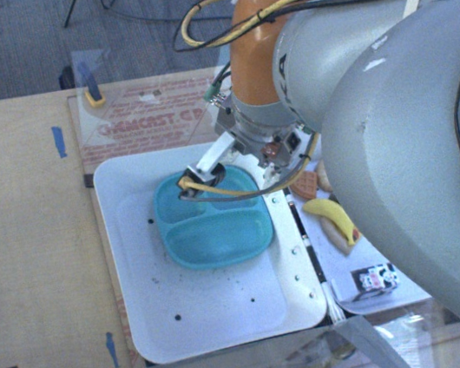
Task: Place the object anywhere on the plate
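blue divided plate (215, 225) lies in the left bin (149, 325). tool (198, 178) hangs over the plate's upper edge; whether it is parted or closed cannot be told. banana (334, 222) lies in the right bin (360, 297), beside a small black-and-white toy (375, 279).

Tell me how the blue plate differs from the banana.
The blue plate is teal, wide and divided into compartments; the banana is yellow, narrow and curved. The plate lies in the left bin, the banana in the right bin. The plate sits partly under the gripper; the banana lies beside the arm. Both rest flat.
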Tool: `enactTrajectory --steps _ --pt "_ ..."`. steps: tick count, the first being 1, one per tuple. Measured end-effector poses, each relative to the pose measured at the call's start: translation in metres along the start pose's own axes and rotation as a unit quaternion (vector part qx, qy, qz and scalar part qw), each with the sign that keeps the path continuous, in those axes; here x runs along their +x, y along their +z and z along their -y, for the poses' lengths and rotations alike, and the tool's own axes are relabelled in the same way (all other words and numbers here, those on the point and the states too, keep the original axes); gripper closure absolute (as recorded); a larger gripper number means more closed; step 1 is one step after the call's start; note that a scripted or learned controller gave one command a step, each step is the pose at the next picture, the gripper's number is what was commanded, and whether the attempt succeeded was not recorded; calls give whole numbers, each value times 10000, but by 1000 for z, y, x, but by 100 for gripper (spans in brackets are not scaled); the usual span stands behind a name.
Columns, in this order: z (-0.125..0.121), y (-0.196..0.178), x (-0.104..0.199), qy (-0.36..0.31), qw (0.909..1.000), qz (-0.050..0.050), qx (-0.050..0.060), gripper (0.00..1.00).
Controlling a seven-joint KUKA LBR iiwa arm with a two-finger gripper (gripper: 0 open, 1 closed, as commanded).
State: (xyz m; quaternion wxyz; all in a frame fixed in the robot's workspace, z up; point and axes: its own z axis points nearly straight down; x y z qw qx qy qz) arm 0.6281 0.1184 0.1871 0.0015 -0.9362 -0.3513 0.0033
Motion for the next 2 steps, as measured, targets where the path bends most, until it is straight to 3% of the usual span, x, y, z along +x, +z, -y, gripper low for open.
enactTrajectory --steps 1,2 --pt "0 -10 0 -8 10000 -1 0 100" --pt "0 -10 1 -10 10000 1 1 0"
